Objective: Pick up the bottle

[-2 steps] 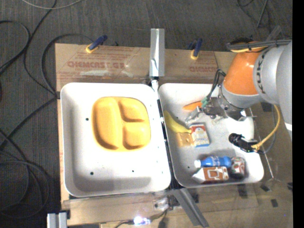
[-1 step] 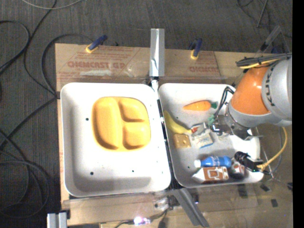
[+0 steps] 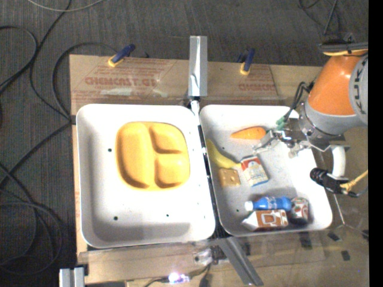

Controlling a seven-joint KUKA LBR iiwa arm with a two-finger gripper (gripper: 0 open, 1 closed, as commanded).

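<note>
Though partly under cartons, bottle (image 3: 270,204) capped white; claw (image 3: 276,138) indistinct.

The arm (image 3: 344,91) is cut off by the right edge; labels on the cartons (image 3: 254,171) are unreadable.

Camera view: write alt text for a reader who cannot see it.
A grey and orange robot arm's gripper hovers over the right white bin, beside a carrot. The blue bottle lies near the bin's front among cartons, a banana and a cracker. The left bin holds a yellow divided tray.
</note>
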